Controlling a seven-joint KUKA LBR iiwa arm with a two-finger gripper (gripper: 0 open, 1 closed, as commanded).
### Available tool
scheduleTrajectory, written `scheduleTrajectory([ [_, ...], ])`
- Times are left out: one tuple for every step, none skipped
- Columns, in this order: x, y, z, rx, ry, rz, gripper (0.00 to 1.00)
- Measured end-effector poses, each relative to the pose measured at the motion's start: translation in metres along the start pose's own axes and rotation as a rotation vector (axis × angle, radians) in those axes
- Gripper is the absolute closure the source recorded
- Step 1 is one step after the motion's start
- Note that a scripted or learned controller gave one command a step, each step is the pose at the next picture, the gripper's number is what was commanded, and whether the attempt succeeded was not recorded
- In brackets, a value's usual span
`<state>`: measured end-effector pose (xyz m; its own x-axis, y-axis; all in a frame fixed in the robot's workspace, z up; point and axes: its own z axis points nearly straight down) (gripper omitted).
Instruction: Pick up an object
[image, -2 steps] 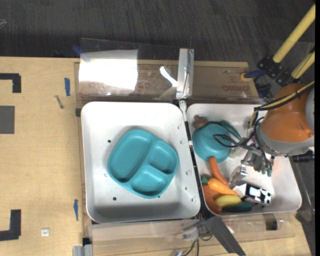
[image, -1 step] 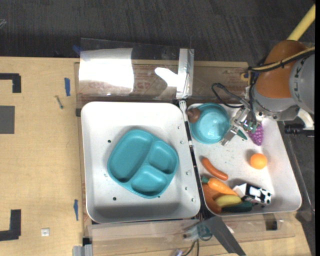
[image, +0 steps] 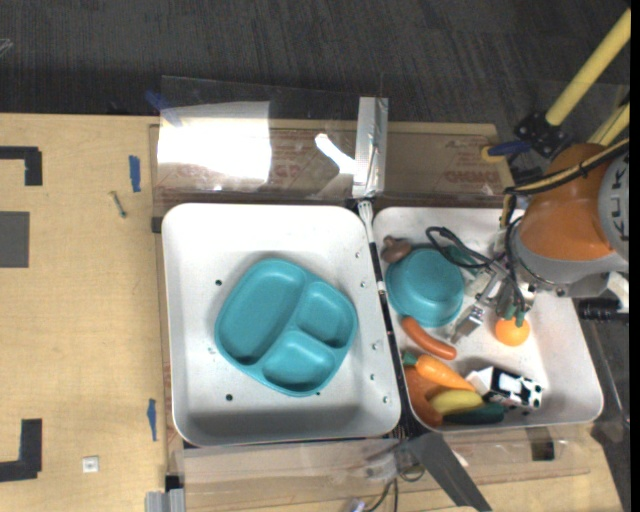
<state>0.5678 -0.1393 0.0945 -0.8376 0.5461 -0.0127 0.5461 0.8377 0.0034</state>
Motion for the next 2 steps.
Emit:
scheduleTrajectory([
  [0.061,-0.032,0.005,-0.001,0.004,-0.072,0.0],
  [0.057,-0.03,-0.008,-0.005,-0.008,-0.074,1.0],
])
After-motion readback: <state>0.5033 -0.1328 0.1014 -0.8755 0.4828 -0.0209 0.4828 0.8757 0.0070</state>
